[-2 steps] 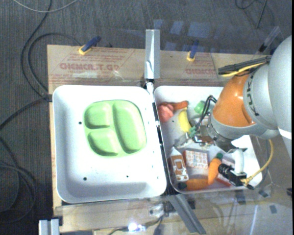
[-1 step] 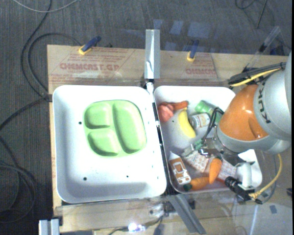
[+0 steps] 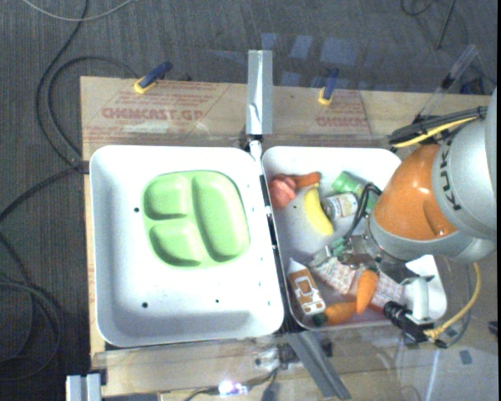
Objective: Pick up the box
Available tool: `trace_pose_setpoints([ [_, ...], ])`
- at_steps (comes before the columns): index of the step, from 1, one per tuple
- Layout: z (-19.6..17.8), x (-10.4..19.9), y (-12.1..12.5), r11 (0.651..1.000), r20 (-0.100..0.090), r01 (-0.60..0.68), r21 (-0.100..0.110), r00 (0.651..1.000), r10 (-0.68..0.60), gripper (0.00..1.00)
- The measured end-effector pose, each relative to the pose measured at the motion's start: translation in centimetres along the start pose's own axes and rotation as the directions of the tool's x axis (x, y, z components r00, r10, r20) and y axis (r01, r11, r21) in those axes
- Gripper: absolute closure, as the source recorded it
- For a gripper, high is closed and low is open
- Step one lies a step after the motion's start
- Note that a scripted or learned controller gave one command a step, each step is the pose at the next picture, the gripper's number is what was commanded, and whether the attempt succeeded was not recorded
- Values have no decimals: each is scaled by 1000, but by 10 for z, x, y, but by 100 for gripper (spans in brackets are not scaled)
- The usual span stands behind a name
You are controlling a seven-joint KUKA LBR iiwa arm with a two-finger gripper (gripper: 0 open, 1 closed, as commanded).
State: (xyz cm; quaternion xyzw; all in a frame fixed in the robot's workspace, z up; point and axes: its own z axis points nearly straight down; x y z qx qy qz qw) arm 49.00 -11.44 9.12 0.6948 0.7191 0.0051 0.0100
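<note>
A small brown and white box (image 3: 305,291) lies flat near the front left corner of the right bin (image 3: 277,249). My gripper (image 3: 351,250) reaches down into the middle of that bin, under the orange wrist band (image 3: 407,203). It sits to the right of the box and a little behind it, over a pale patterned packet (image 3: 337,276). The arm's body hides the right half of the bin.
In the right bin lie a banana (image 3: 319,213), a green-capped bottle (image 3: 345,194), a pink item (image 3: 281,192), and two carrots (image 3: 366,290) (image 3: 339,313) beside the box. The left bin (image 3: 117,291) holds a green divided plate (image 3: 196,217).
</note>
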Motion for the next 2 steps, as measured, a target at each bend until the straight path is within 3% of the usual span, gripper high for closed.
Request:
trace_pose_setpoints([
  [1, -9, 0, 0, 1000, 0, -1, 1, 1000, 1, 100],
  [2, -92, 73, 6, 1000, -7, -12, 25, 1000, 12, 100],
])
